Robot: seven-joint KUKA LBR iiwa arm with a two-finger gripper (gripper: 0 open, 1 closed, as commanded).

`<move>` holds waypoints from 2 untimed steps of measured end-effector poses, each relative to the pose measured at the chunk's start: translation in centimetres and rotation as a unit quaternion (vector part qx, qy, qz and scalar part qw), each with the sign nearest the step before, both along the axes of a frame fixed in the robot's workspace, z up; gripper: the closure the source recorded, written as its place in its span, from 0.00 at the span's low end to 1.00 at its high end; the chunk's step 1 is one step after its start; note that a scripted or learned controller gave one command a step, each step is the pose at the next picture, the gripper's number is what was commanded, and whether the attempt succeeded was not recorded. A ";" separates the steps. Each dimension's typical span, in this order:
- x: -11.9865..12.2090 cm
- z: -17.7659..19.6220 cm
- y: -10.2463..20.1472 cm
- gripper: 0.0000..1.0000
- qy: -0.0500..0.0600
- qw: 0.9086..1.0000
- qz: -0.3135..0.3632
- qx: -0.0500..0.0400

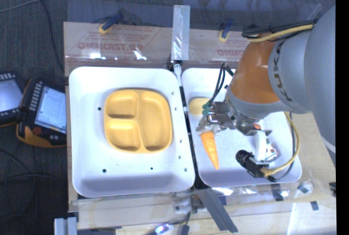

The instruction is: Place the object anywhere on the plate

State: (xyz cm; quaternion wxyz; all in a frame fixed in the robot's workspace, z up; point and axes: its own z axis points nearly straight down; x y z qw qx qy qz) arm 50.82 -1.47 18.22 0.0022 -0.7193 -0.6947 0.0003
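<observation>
Camera view: the carrot (210, 149) lies in the right bin (283, 174) near its left wall, broad end toward the gripper (209, 121) and tip toward the bin's near edge, while the yellow plate (137, 120) with three compartments sits in the left bin (87, 168), unoccupied. The gripper hangs at the carrot's broad end, but whether it is open, closed or gripping cannot be told, the wrist hiding it. In my judgement the carrot is light, stiff and smooth, its taper liable to slip, so the thicker upper part is the place to hold.
</observation>
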 end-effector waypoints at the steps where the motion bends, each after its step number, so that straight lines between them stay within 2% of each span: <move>1: 5.6 0.9 6.9 1.00 0.000 0.999 0.036 -0.002; 2: 5.6 1.0 6.9 0.00 0.000 0.999 0.036 -0.003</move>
